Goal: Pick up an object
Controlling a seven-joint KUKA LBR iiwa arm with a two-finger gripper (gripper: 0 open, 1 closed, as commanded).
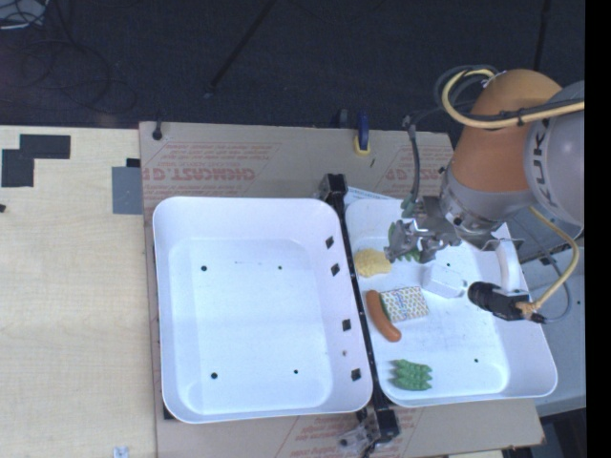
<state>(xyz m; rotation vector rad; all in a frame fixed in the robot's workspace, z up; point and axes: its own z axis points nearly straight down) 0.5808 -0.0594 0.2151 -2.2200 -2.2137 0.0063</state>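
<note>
The right white bin (520, 375) holds a yellow lump (372, 262), a patterned little box (405, 302), an orange sausage-shaped piece (383, 317) and a green bumpy piece (411, 375). A white block (445, 281) lies near the bin's middle. My gripper (412, 240) hangs low over the back part of this bin, just right of the yellow lump. A small patch of green (409, 250) shows right at the gripper. Whether it is held is unclear.
The left white bin (177, 256) stands beside the right one, with a black clipped divider (346, 284) between them. A black cable plug (492, 299) hangs over the right bin. Brown board (248, 160) lies behind the bins.
</note>
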